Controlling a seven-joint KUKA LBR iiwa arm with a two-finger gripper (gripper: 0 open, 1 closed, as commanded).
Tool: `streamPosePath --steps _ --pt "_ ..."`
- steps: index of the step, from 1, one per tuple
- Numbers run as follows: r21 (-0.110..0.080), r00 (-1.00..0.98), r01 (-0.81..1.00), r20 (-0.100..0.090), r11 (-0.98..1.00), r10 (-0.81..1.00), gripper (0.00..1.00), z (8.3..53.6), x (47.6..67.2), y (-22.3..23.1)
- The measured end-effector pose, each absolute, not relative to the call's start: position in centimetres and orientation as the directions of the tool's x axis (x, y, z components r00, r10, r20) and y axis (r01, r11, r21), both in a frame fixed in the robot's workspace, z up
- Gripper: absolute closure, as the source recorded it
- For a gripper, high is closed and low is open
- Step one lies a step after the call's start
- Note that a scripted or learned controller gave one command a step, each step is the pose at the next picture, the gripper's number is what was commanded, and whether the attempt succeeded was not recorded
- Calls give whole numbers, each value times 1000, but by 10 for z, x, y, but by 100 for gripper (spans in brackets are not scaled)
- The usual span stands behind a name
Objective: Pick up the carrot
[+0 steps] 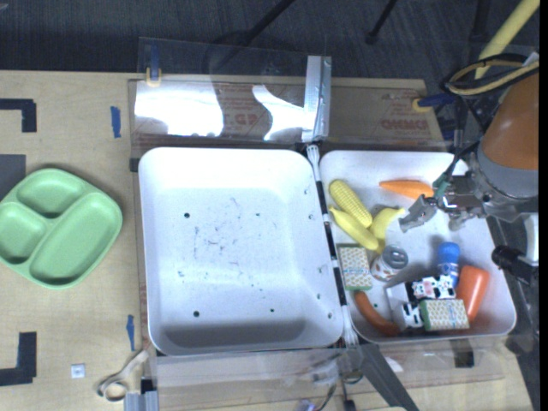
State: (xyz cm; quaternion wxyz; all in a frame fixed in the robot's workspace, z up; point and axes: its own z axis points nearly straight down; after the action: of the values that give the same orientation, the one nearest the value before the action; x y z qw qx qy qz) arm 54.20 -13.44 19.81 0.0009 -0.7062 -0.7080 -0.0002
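While the left bin (227, 247) lies bare, the fingers (425, 210) hover spread and holding nothing in the crowded right bin (501, 319), just beside the carrot (405, 187).

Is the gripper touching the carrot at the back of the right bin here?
Cannot tell. In the camera view the gripper overlaps the right tip of the carrot, but the slanted angle does not show whether it rests on it or hangs above it.

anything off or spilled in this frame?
Nothing spilled or damaged. The toys sit jumbled in the right bin; the carrot lies at its far side, clear of the pile. The gripper hovers just beside it.
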Motion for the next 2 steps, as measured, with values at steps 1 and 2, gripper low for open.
streamPosePath --steps 1,2 --pt "2 -38 999 0 38 999 0 217 598 -162" --pt "12 -152 988 -5 152 988 0 100 639 -183"
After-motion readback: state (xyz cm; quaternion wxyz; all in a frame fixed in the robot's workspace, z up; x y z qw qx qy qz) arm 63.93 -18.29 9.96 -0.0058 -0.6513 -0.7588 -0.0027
